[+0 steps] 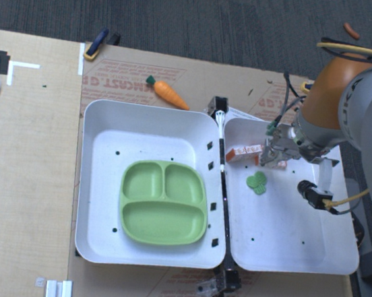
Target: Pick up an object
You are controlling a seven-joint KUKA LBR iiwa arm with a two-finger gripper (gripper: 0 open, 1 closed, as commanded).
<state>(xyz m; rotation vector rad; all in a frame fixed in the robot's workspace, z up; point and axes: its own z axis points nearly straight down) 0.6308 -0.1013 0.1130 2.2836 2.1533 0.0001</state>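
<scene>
Dark grey carpet beyond; a table (19, 177) faced with brown cardboard, carrying two shallow white bins side by side. Left bin (92, 186): one green divided plate (163, 202), three compartments, lying flat. Right bin (295, 247): one small white-and-orange carton (243, 153) near the rear left corner; one small green flat item (257, 182) just in front of it, apart from it. The gripper (275, 155) sits low over the rear of the right bin, just beside the carton's right end; whether it is clenched or released cannot be told, nor whether it touches the carton. Outside the bins: a toy carrot (168, 93) on the cardboard behind the left bin. Risk, as judged: the carton lies close to the bin wall, so a closing grasp may nudge it aside or pin it against the wall instead of lifting it. Writing: red print on the cardboard, seen upside down and not legible; carton markings too small to read.
</scene>
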